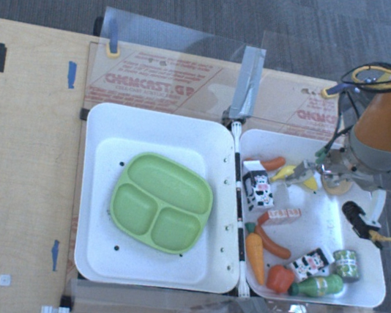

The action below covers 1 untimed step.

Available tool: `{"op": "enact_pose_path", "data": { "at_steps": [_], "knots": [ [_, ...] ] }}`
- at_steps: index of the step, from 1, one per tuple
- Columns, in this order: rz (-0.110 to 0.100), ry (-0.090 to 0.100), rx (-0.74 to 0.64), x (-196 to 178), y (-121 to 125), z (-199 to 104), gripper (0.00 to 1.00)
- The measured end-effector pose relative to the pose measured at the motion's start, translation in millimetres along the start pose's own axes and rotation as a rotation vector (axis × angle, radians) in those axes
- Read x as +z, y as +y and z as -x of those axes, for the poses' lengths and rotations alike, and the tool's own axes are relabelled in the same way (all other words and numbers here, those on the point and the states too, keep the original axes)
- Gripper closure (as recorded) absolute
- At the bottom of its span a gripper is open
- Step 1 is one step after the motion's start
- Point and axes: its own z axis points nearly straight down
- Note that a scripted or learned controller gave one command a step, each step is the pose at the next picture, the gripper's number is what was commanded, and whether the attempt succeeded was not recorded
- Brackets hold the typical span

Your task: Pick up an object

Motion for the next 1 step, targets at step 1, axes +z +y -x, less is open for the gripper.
{"op": "enact_pose_path", "data": {
  "at_steps": [1],
  "knots": [
    [-0.006, 0.002, -0.002, -6.1, -1.2, -1.6, 1.00]
  ]
}}
